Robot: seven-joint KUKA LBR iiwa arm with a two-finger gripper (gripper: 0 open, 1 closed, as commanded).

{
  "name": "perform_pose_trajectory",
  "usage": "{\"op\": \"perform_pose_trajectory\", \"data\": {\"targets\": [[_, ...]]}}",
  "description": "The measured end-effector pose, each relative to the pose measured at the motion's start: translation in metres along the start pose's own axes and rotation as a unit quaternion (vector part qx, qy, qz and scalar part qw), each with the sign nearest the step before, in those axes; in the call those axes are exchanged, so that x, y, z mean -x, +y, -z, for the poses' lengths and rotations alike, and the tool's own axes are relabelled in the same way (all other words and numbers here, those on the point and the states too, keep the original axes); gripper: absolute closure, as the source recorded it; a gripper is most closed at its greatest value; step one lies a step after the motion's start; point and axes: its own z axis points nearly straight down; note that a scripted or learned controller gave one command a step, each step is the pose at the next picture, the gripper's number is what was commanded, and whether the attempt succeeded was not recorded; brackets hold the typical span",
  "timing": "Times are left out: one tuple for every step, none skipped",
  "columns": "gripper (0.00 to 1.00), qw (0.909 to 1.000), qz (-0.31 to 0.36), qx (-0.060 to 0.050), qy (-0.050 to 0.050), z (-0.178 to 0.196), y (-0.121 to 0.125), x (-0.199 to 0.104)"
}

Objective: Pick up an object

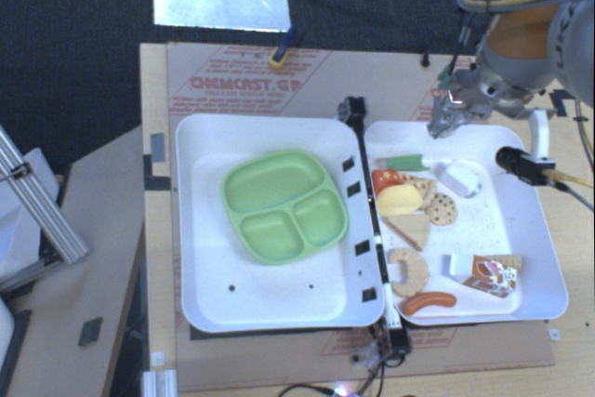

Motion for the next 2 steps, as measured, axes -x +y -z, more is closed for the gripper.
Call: {"op": "perform_pose_trajectory", "data": {"targets": [[1.00,1.0000,0.000,-0.001,0.000,0.005,-0.040,-0.028],[1.00,1.0000,-0.003,-0.002,0.000,-0.008,-0.080,-0.042]]}}
